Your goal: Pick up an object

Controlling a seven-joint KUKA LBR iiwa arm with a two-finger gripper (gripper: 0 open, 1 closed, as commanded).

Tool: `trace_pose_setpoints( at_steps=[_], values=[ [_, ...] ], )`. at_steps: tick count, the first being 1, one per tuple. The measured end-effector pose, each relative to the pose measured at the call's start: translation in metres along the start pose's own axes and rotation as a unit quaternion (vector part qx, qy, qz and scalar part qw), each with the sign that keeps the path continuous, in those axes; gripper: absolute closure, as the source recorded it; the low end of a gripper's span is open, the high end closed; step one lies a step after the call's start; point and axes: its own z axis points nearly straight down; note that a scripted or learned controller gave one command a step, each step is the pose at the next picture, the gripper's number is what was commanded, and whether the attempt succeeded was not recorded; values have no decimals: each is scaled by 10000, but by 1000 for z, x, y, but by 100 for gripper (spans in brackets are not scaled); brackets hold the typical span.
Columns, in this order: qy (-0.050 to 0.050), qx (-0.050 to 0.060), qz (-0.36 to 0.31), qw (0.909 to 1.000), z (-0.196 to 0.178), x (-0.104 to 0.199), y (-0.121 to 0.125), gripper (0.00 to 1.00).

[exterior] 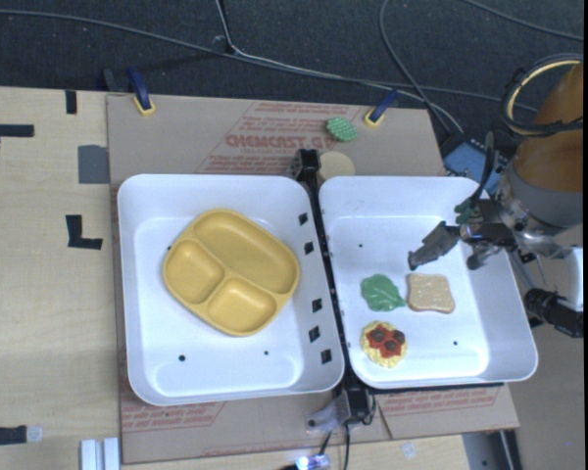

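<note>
Even, bright overhead light; soft shadows, slight blur, low resolution.

In the right bin (351, 204), the toast (430, 293) lies just below the fingers (427, 247), the leaf (380, 291) beside it leftward, the small pizza (383, 344) nearer still; the divided plate (231, 271) sits in the left bin (137, 262), far left

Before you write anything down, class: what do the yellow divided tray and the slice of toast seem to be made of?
Yellow divided tray: likely moulded plastic, with smooth, even colour, rounded compartment edges and a soft sheen. Slice of toast: probably a plastic or rubber toy, flat tan with a matte look; the exact material is unclear.
</note>
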Motion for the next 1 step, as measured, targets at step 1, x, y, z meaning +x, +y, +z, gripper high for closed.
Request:
trace_pose_setpoints(
  at_steps=[1],
  values=[
    [-7, -48, -16, 10000, -5, 0, 2, 0]
  ],
)
